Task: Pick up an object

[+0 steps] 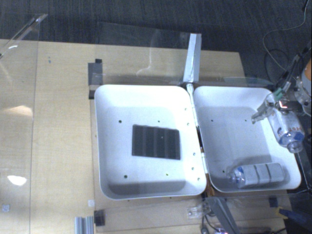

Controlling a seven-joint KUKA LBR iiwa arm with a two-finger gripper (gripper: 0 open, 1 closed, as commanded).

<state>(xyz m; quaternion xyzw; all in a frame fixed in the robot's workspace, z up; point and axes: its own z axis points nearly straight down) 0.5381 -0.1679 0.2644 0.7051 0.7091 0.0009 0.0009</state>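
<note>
The gripper (285, 116) clasped a clear plastic bottle (286, 130) over the right bin (229, 101) — lifting straight up, slowly, seemed wisest.

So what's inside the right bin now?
A clear plastic bottle lies along the right white bin's near wall. A second clear bottle sits under the pincer, partly covered.

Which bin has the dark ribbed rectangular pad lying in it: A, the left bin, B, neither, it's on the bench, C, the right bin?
A: the dark ribbed pad lies flat on the floor of the left bin, while the right bin holds a plastic bottle along its near wall.
</note>
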